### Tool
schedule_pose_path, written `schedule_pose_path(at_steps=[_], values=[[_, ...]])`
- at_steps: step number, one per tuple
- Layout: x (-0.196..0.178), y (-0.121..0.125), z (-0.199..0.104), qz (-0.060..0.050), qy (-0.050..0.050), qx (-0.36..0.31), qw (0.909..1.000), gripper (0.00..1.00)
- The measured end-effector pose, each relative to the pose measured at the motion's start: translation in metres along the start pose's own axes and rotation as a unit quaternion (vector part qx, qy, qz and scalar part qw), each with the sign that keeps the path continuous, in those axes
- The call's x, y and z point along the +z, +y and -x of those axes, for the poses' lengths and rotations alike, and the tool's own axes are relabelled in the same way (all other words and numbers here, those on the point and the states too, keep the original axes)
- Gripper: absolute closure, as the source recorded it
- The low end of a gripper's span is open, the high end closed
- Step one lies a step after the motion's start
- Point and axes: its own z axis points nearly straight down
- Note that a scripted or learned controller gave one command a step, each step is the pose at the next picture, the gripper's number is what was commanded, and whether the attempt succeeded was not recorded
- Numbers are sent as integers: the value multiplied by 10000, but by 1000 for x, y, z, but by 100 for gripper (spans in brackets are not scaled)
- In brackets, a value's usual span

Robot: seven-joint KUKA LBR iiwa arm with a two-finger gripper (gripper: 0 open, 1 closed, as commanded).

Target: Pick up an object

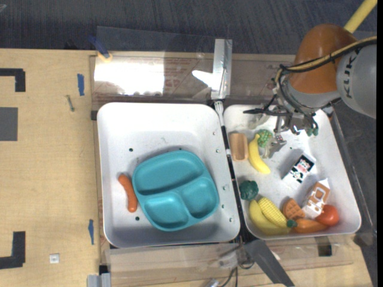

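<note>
A bare wooden bench [42, 178] runs along the 9 o'clock side, marked with black tape. Next comes the left bin [114, 124], holding a teal divided plate [175, 189] at its centre and, touching the plate's 9 o'clock edge, an orange toy hot dog [128, 192].

Across the divider, the right bin [347, 211] is crowded. A tan bread roll [238, 146] lies against its 9 o'clock wall, with a yellow banana [258, 158] just beside it. At 6 o'clock from these sit a dark green broccoli [248, 190], a corn cob [268, 211], a waffle piece [292, 210], a carrot [308, 224], a red tomato [328, 215] and a small carton [316, 196]. A black-and-white block [298, 168] lies apart at centre.

The gripper [279, 137] hangs low at the bin's 12 o'clock end, above a green leafy toy [264, 137] at the banana's top; it is blurred against the clutter, and I cannot tell its state.

Judged from this, the leafy toy or banana is the likely target. A clean pick would call for a straight descent centred on one item, closing across its narrow width, clear of the roll and wall.
</note>
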Motion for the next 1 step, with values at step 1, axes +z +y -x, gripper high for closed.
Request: schedule_pose_path(at_steps=[1], values=[[14,32,-68,-12,-56,194,9998,0]])
